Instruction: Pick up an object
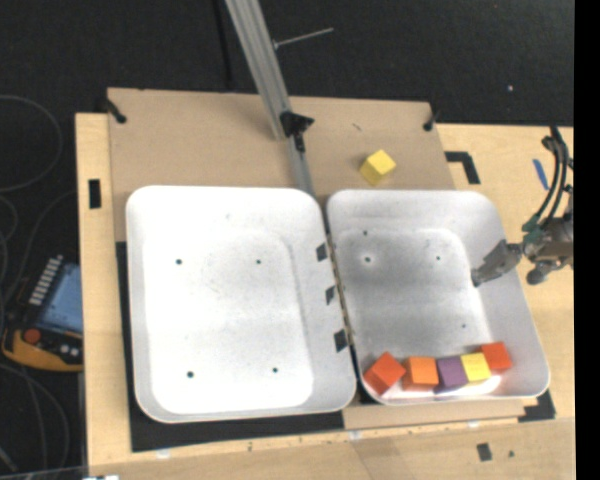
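Five small blocks lie in a row along the right bin's (500, 218) near rim, at its six o'clock: two orange blocks (386, 371), one purple block (451, 372), one yellow block (476, 368) and one red-orange block (496, 357). The row's long axis runs from eight o'clock to two o'clock, rising slightly rightward. A sixth piece, a yellow cube (377, 166), sits on the bench (210, 138) at twelve o'clock of that bin. The left bin (225, 298) lies alongside. The gripper (500, 262) hangs at the right bin's three o'clock rim; whether it is apart or together, I cannot tell.
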{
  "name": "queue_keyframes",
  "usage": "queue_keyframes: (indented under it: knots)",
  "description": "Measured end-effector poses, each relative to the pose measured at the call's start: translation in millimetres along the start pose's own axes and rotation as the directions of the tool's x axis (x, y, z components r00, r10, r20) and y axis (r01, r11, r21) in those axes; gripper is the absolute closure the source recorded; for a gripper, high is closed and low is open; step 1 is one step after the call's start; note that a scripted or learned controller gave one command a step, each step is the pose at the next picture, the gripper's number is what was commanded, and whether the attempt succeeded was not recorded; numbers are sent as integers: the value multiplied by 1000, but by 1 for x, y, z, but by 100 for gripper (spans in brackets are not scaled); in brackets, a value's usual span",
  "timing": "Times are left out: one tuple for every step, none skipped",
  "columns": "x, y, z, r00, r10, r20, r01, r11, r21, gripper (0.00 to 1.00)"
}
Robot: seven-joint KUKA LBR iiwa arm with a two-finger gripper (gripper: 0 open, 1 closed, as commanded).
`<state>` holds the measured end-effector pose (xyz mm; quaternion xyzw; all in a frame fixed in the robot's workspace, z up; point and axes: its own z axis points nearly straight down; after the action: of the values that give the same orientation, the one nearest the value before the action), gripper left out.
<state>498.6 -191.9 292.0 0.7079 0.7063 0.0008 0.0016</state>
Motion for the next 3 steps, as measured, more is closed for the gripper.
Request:
queue_keyframes:
  knots:
    - [53,40,89,1000,-9,-3,9,1000,8,0]
    - [77,46,175,1000,-6,-2,6,1000,10,0]
    - [95,154,180,1000,-7,0,7,1000,-3,0]
